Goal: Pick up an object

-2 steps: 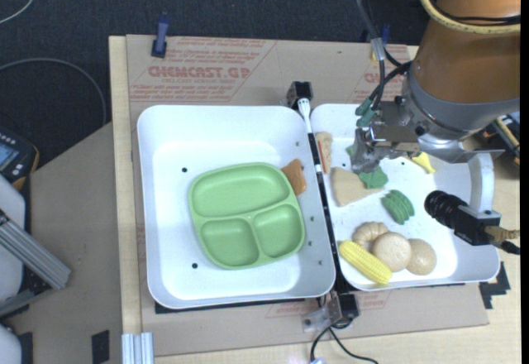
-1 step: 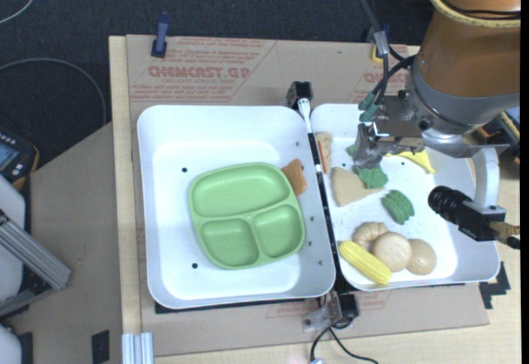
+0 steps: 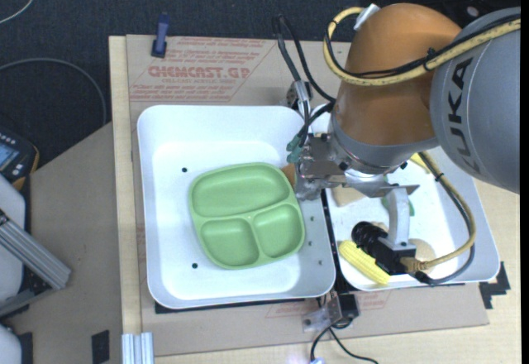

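— In the left bin (image 3: 165, 189)?
— A green plate (image 3: 245, 215): three compartments, rounded corners, flat on the bottom near the middle, slightly turned.
— And in the right bin (image 3: 446, 205)?
— A yellow corn cob (image 3: 361, 261), ribbed, close to the front wall, partly under the arm (image 3: 397, 89).
— And the tool (image 3: 307, 172)?
— Low by the wall between the bins, just beside the plate's far right corner. Wide or narrow: cannot tell, hidden under the wrist.

The bench (image 3: 132, 304) is viewed from above by 1 fixed camera, at a slant and from rather near. The left-hand bin (image 3: 157, 189) and the right-hand bin (image 3: 461, 226) are both covered, and the arm (image 3: 483, 98) is seen at the view's right.
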`<state>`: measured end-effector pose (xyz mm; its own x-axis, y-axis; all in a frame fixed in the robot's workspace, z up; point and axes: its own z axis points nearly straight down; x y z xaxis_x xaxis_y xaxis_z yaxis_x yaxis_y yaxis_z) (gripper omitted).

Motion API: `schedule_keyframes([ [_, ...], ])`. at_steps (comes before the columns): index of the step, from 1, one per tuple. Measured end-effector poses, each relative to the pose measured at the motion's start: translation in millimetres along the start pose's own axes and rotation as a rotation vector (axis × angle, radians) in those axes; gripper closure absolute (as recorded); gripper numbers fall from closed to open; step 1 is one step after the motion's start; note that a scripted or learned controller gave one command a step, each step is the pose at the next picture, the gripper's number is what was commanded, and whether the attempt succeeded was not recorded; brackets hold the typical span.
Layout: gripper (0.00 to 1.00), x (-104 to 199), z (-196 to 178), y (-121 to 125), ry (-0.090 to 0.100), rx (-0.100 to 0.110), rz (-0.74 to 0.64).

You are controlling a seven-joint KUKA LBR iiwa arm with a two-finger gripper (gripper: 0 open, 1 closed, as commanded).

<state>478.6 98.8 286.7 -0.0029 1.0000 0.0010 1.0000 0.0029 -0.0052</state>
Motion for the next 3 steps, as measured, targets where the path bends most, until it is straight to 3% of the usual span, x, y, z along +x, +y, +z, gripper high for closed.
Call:
schedule_keyframes([
  [1, 1.0, 47, -258, 8, 0.005, -0.025, -0.002],
  [2, 1.0, -2, -123, 15, -0.003, 0.002, 0.007],
  [3, 1.0, -3, -77, 13, -0.001, -0.003, 0.005],
])
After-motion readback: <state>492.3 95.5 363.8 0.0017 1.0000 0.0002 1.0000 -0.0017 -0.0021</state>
